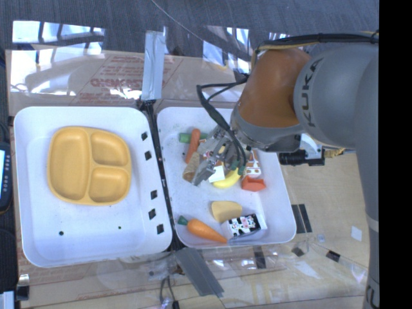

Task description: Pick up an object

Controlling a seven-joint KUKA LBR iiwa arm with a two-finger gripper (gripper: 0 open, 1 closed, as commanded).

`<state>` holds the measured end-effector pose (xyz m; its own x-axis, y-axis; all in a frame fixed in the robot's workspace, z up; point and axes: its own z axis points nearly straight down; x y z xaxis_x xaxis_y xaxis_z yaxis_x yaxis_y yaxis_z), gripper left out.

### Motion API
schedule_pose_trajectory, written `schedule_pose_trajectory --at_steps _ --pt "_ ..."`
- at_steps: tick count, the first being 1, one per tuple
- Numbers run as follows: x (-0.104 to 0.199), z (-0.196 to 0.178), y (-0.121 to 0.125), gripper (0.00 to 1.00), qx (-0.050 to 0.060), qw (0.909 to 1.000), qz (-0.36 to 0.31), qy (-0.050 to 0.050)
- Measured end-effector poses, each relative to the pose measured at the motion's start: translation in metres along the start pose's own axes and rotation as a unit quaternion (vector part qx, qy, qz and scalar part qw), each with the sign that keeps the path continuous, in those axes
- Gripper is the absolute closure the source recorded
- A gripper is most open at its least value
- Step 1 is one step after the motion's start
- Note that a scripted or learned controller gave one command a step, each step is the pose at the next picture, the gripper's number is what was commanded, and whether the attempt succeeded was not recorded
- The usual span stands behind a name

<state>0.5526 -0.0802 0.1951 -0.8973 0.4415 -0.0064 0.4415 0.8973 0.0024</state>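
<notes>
My gripper (209, 165) is low over the middle of the right bin (278, 206), in a cluster of toy food. Right by it lie a brown bread-like piece (190, 171), a yellow banana (226, 182) and a white and red carton (253, 170) with a red piece (253, 185) below it. An orange carrot (193, 144) and a small green piece (185, 136) lie just up and left of it. Nearer the front edge sit a pale cheese wedge (225, 209), a cow-patterned carton (244, 226) and a second carrot (202, 230). The wrist hides part of the cluster.
The left bin (38, 237) holds a yellow divided plate (90, 166). A black hinge strip (156, 172) runs between the bins. The arm's grey and orange body (302, 95) covers the right bin's far right corner. Cables (215, 98) loop above the gripper.
</notes>
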Motion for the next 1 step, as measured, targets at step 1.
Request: schedule_pose_trajectory --at_steps 1 --pt "0.0209 0.0297 -0.061 1.0 0.002 0.9977 -0.067 0.004"
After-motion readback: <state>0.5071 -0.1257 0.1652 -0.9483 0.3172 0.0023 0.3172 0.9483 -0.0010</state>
